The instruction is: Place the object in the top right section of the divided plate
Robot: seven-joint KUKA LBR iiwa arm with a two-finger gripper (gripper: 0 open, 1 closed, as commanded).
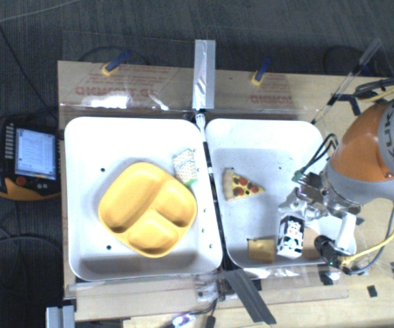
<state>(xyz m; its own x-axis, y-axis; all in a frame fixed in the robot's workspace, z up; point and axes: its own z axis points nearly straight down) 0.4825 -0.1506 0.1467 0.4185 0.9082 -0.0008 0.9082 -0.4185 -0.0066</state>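
Camera view
Yellow target: the divided plate (pixel 147 209) sits in the left bin (pixel 80 183), turned at a slant; I judge its top right section to be the lobe nearest the bin divider, just under a small white-and-green packet (pixel 185 166).
Object: I take it to be the black-and-white carton (pixel 291 236) (cow-patterned, it looks like), standing in the right bin (pixel 265 135) near the front wall, beside a brown block (pixel 261 249); a pizza slice toy (pixel 241 186) lies further back.
Key relation: the carton is directly under my gripper (pixel 299 210), its long axis running roughly front to back; the plate lies well to the left, across the divider.
Gripper state: I cannot tell whether anything is gripped.
Arm pose: my arm (pixel 367 149) comes in from the right, orange band above, wrist bent down over the front right of the right bin.
Next move, as I judge it: secure the carton, lift, carry left over the divider.
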